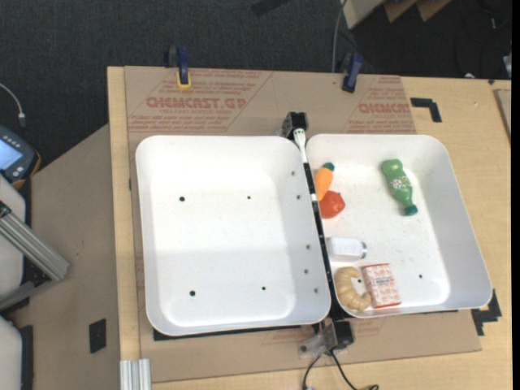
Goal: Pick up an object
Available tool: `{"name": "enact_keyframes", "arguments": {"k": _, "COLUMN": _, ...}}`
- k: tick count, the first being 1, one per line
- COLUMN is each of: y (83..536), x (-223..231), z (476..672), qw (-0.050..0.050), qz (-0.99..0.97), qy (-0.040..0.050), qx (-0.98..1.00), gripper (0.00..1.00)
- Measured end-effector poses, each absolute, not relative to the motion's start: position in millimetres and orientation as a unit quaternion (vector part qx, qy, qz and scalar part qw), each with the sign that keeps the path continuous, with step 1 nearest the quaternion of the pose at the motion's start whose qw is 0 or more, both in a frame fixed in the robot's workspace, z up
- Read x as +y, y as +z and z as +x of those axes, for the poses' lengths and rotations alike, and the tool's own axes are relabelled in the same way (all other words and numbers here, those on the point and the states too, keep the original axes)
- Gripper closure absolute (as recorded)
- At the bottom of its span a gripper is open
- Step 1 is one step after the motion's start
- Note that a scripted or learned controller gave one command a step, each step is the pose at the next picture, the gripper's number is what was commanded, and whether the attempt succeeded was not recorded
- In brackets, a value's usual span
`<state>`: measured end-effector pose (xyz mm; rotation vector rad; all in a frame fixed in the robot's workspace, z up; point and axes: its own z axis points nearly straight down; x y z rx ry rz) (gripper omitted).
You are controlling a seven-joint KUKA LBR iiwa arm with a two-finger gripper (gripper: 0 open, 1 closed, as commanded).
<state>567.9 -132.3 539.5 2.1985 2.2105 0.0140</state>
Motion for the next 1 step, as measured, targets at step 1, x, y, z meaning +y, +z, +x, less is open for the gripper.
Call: {"name": "enact_keyframes", "arguments": {"k": 1, "y": 485.3, "x": -183.2, "z": 577.3, "qw": -0.002, "qz": 0.709, "qy": -0.0023, "qx": 0.705, "gripper": 1.0}}
